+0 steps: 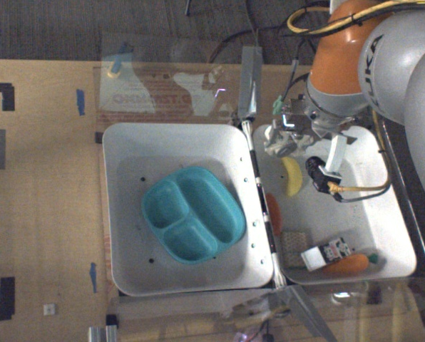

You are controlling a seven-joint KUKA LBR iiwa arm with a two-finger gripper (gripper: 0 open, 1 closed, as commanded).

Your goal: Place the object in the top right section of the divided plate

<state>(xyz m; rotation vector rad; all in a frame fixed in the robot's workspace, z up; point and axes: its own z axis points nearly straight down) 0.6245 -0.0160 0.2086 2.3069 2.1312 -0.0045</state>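
Note:
A teal divided plate (192, 213) with three sections lies in the left bin (127, 162), turned at a slant. A yellow banana (292, 177) lies in the right bin (383, 191), near its upper left. My gripper (282, 141) hangs over the upper left corner of the right bin, just above the banana's top end. Nothing shows in its grasp. The arm's grey body and orange band (348, 27) fill the upper right.
In the right bin, an orange carrot (348, 263) and a small white and black box (325, 253) lie along the front wall. A brown pad (292, 245) is beside them, and a red item (272, 213) rests against the left wall. Cables (355, 189) trail over the bin.

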